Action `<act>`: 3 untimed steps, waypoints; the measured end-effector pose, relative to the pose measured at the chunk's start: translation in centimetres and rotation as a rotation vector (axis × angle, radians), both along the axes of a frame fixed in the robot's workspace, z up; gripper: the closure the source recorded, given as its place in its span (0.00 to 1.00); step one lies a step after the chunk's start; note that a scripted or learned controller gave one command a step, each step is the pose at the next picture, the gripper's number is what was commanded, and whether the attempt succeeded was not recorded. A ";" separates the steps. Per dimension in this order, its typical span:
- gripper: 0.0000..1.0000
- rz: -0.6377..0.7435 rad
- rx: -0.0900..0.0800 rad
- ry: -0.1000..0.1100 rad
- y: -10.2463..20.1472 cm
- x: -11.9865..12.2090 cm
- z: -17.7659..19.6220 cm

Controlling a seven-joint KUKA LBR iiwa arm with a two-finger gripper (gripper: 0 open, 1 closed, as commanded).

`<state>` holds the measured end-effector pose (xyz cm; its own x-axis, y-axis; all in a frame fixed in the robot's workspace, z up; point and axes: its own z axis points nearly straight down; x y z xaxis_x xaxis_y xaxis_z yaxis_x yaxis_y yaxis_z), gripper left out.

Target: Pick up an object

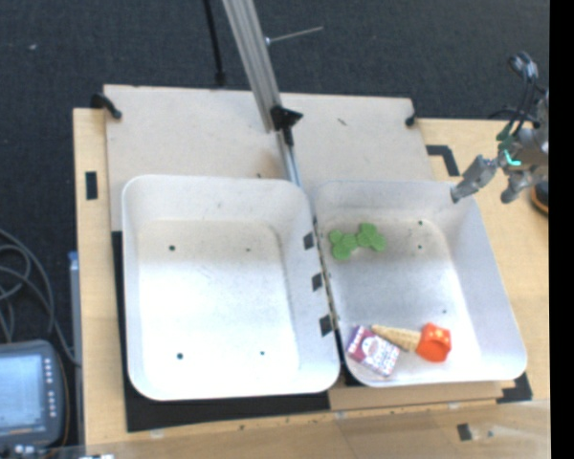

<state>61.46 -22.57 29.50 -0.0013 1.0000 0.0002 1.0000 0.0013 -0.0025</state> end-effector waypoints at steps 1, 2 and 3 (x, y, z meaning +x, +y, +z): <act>0.00 0.002 -0.004 -0.004 -0.1 0.0 0.3; 0.00 -0.001 -0.001 0.002 0.1 -0.1 -6.0; 0.00 0.001 -0.002 0.002 0.1 0.6 -11.8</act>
